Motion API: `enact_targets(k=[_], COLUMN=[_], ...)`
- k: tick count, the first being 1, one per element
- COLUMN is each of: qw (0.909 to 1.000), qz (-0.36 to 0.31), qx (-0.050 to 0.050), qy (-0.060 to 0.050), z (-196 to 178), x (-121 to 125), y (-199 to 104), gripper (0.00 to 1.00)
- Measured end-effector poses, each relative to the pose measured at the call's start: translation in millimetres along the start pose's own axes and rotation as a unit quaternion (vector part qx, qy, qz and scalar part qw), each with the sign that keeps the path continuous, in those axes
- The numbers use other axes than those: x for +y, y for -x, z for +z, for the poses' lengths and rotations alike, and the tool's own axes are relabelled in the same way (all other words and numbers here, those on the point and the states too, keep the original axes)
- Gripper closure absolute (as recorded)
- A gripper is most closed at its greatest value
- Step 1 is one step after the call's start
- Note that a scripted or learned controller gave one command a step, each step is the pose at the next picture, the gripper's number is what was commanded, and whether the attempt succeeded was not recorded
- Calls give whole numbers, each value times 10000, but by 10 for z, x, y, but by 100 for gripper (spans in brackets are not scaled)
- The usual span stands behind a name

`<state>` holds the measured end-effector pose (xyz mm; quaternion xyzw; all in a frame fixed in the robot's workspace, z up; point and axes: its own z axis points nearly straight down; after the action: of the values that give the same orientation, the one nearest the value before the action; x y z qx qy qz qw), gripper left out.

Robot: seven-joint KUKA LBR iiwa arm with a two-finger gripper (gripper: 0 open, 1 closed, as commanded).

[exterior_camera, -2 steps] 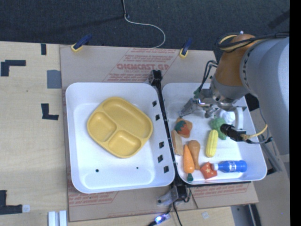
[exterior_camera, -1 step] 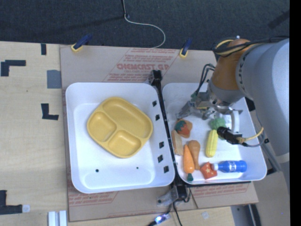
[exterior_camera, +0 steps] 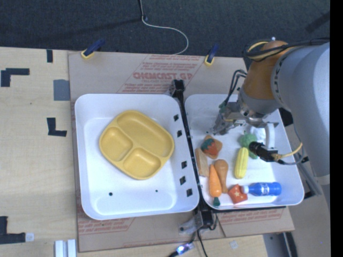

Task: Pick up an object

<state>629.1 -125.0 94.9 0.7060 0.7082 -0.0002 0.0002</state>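
Your gripper hangs low over the back part of the right bin, its dark fingers pointing toward the bin's left wall; you cannot tell from this angle how far apart they stand, and nothing is seen between them. Just in front of the gripper and slightly to its left lies the strawberry-like toy, close to it, though whether they touch is unclear. In front of it and to the right, the corn cob lies with its long axis running roughly front to back, tilted a little. The carrot lies further forward, long axis also front to back, green tip toward the bin's front rim. The blue bottle lies on its side near the front rim, long axis left to right, white cap toward a small red item. A green piece sits beside the arm's wrist. Well away across the divider, the left bin holds a yellow divided plate. Both bins rest on cardboard over a wooden bench, with dark carpet behind.
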Motion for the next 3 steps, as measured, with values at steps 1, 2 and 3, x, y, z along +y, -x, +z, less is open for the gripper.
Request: enact_targets(k=[1,2,3], qw=[10000,10000,10000], qz=[9,10,9], qx=[2,-1,2], qy=[10,16,5], z=[-433,-1058,-1306], x=[58,83,87], y=[-9,15,10], gripper=[100,100,100])
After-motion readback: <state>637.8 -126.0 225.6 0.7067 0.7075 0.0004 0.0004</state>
